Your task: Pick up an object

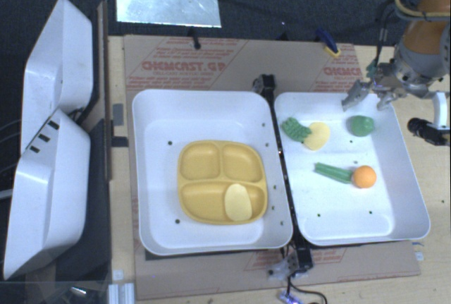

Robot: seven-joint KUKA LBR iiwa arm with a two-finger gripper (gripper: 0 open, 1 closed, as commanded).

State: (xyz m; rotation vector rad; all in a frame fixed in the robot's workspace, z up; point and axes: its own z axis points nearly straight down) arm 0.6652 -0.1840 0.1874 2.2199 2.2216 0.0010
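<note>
Two shallow white bins are being shown from above, side by side on a table (423, 154). The left bin (151, 154) is holding a yellow divided plate (204, 179), and a pale yellow oval piece (238, 202) is lying in the plate's lower right compartment.

The right bin (394, 204) is holding the loose things. A dark green leafy toy (296, 129) is lying near the bin's upper left, touching a pale yellow round piece (317, 135) just beside it. A round green object (361, 125) is sitting near the bin's upper edge. Lower down, a green stick-shaped toy (332, 172) is lying at a slant with its end touching a small orange ball (364, 177).

The grey and orange arm (423, 34) is being reached in from the upper right. Its hand (369, 99) is being held over the bin's far rim, just above the round green object and apart from it. The two fingers are being held spread, released, with nothing between them.

The task is judged to be at an early stage: no object is being grasped, and all are resting in the bins. The round green object is judged the likeliest target, being nearest. A descent, a closing of the fingers and a lift are all left to be done.
</note>
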